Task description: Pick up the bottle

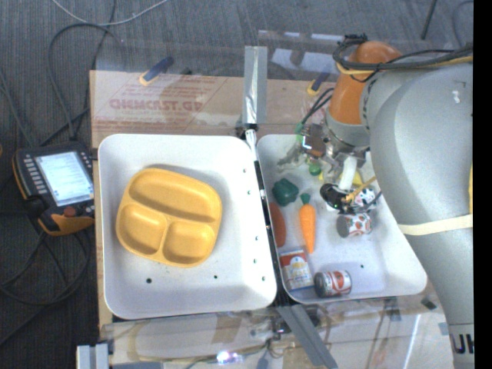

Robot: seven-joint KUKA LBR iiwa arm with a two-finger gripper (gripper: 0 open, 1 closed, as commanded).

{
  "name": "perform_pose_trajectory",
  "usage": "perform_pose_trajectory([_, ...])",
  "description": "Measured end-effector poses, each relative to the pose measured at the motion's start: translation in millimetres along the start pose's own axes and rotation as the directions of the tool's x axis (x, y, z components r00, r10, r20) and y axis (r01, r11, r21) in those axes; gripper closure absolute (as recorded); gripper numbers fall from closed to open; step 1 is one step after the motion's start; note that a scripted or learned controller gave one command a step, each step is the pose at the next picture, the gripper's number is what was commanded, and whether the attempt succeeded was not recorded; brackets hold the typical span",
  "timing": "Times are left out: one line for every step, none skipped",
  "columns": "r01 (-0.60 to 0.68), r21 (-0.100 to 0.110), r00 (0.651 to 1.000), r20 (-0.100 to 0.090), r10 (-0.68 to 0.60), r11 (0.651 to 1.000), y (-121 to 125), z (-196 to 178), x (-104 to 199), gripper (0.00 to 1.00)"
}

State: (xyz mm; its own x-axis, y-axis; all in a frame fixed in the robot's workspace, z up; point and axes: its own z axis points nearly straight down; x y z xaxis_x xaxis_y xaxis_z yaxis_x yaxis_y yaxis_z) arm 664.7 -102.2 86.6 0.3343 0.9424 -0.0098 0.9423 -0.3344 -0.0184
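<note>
The gripper (332, 162) hangs low in the right bin (400, 271) — fingers' state I cannot tell — near a smooth, tapered carrot (307, 226).

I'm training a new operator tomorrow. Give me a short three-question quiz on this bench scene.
1. True or false: the yellow plastic divided tray lies in the left white bin.
2. Which lies nearer the right white bin's front edge: the orange toy carrot or the red-labelled metal can?
3. Fill in: the gripper is over the ___ bin.

Key: 1 true; 2 the can; 3 right.
</note>
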Motion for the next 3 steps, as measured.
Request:
perform_pose_trajectory([0.003,-0.014,1.000,0.003,-0.003,1.000,3,-10,1,1.00])
perform_pose_trajectory([0.042,-0.016,0.999,-0.005,-0.042,0.999,-15,-164,40,1.00])
perform_pose_trajectory([0.041,-0.016,0.999,-0.004,-0.042,0.999,-15,-163,39,0.00])
